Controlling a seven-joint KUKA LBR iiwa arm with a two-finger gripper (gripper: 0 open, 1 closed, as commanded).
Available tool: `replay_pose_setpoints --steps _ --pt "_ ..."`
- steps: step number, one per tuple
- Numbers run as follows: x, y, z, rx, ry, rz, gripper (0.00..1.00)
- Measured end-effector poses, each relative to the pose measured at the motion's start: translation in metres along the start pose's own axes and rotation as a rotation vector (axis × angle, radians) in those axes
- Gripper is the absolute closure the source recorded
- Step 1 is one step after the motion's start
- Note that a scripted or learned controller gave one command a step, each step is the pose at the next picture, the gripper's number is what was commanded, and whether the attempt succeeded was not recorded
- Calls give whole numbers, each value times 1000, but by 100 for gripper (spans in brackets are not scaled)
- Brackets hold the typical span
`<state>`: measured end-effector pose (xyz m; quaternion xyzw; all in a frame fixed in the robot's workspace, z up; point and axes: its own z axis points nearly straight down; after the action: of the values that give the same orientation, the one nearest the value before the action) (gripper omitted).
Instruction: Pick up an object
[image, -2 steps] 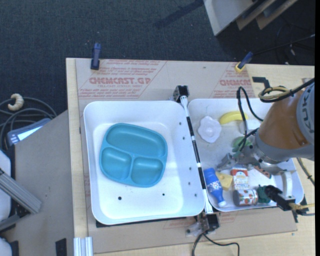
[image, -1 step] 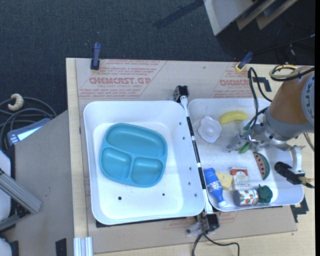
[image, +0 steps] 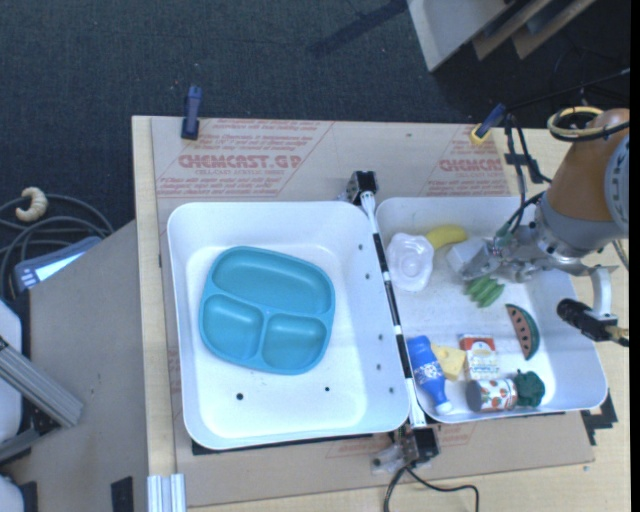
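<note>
1. The blue plate (image: 267, 309), with three compartments, lies in the left bin (image: 190, 330), left of the divider (image: 388, 300) between the bins.
2. Just right of the divider, in the right bin (image: 585, 370), sit a clear cup (image: 410, 259) and a blue bottle (image: 429, 372) lying with its long axis running away from the camera.
3. Further right lie a banana (image: 446, 236), a green vegetable (image: 485, 291), a can (image: 490, 393) and a watermelon slice (image: 524, 330) lengthwise along the bin.
4. The gripper (image: 490, 262) hangs over the green vegetable; I cannot tell whether it is open or closed.
</note>
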<state>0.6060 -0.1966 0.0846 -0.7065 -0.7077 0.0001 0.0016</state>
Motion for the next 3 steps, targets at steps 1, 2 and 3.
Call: replay_pose_setpoints --steps 1,2,3 --pt "70 -7 0 -1 0 0 0" --pt "37 45 2 13 18 -4 0" --pt "83 -3 0 -2 -2 1 0"
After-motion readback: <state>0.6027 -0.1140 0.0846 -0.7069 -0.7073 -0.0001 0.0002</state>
